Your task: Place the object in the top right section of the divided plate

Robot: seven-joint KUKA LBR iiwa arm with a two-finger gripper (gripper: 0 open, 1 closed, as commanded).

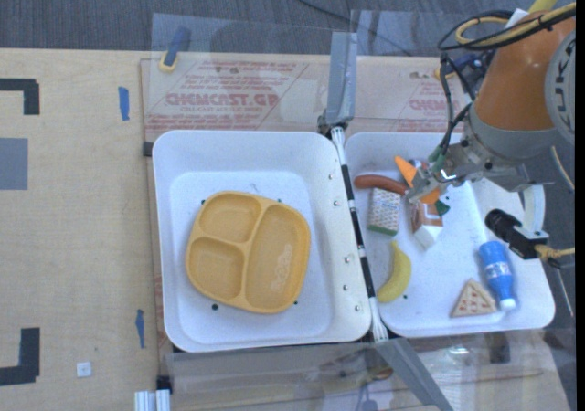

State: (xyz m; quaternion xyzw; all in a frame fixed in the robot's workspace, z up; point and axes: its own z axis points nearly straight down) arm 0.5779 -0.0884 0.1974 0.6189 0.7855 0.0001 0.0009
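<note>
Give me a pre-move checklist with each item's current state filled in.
1. Yellow divided plastic plate sits in the left white bin: ok.
2. Plate's top right section free: ok.
3. Gripper over the right white bin, above the cluttered toys: ok.
4. Object held between fingers: cannot tell.
5. Yellow toy banana, blue bottle and sandwich wedge lie apart from gripper: ok.

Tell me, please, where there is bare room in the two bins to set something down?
The left bin has bare floor all round the yellow divided plate, whose three sections hold nothing. In the right bin, the patch between banana, blue bottle and sandwich wedge is free; near the gripper it is crowded.
</note>
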